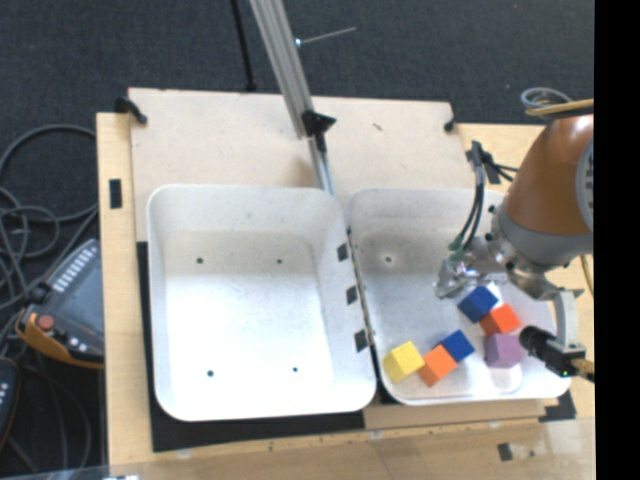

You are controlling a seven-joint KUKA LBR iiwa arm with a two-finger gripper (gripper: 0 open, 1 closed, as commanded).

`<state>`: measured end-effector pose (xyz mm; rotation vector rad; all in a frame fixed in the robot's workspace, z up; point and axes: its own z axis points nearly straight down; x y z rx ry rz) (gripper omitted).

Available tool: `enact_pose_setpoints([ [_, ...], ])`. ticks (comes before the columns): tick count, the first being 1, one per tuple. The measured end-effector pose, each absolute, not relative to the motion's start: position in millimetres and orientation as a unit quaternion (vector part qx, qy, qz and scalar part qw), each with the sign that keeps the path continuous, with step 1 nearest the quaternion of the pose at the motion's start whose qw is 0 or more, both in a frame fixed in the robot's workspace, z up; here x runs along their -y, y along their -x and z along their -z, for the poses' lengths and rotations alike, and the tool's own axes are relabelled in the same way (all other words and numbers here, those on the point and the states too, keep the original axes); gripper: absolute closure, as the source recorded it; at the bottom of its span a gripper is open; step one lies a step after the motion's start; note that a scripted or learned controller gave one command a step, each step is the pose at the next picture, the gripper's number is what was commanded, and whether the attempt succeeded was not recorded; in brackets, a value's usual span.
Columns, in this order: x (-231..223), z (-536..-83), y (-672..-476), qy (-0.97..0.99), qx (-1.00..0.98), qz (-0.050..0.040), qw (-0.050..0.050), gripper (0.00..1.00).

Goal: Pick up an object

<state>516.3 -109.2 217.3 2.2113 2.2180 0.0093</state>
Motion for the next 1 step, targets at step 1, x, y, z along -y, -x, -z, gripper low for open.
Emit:
enact_pose_setpoints([
  [1,109.0,-212.6,-514.5,-0.705,-0.709,0.0002,0.001,0.0],
])
